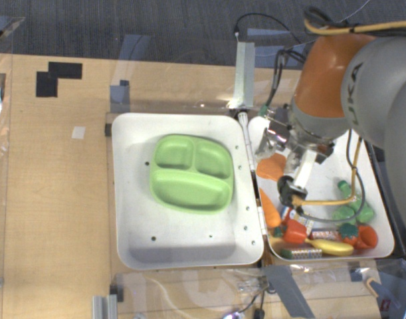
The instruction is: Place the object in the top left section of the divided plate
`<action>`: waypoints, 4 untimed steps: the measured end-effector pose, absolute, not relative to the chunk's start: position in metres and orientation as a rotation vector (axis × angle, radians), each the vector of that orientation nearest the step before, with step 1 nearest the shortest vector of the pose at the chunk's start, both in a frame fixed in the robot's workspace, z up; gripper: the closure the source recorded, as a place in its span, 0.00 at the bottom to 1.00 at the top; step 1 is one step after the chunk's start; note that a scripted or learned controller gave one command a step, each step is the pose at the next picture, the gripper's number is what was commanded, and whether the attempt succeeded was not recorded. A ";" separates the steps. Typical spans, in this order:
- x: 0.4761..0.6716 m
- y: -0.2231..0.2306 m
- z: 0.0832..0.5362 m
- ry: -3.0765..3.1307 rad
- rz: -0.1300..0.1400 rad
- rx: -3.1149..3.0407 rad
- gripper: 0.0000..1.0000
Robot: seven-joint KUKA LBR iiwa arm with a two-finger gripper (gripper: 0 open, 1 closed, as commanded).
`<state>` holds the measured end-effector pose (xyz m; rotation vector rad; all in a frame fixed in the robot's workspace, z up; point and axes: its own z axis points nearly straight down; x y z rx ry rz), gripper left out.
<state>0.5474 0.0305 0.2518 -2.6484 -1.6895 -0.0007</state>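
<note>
Green divided plate [191, 181] keeps its top left section [175, 153] free. Right of the plate, the gripper [274, 146] hangs over an orange piece [270, 169], probably your object; you cannot tell if it is open.

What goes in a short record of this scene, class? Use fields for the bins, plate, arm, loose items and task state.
left bin: holds the green divided plate
plate layout: two small sections at the top, one large below; nothing lies on it
right bin: toy food, including a banana, a carrot and an orange piece
arm: reaches in over the right bin's upper part
task state: top left section not yet filled
</note>
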 end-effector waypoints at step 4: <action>0.488 0.009 0.238 -1.122 -0.003 -2.934 1.00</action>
